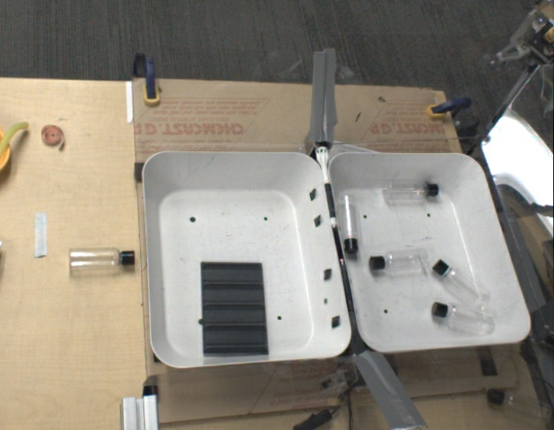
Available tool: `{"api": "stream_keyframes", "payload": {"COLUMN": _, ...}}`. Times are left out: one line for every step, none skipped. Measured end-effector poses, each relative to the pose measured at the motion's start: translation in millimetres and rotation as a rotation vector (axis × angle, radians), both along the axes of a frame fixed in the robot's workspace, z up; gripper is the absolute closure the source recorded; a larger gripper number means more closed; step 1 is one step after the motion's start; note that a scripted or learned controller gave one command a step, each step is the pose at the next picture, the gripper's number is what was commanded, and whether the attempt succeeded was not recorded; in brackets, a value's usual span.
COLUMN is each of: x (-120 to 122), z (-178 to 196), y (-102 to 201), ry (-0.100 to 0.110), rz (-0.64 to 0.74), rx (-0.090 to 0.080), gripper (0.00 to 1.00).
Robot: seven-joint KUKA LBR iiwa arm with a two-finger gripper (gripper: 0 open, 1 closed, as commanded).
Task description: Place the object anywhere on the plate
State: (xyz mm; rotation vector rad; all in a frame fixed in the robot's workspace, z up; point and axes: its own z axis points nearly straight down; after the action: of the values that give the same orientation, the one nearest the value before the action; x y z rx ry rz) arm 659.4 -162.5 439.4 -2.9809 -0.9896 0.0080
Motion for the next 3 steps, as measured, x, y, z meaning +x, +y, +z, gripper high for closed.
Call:
{"api": "stream_keyframes", "payload": {"x": -34, "z": 0, "y": -60, "ry": 0.001, "rz": -0.139, "rx": 0.001, "gripper": 0.00}}
{"api": "stream_keyframes", "payload": {"x": -26, "z": -1, "y": -9, "ry": 0.002, "rz": -0.332, "rx": -0.001, "gripper": 0.00}}
{"api": "stream_keyframes", "payload": {"x": -25, "z": 0, "y": -60, "ry": 0.001, "rz": -0.437, "rx": -0.001, "gripper": 0.00}}
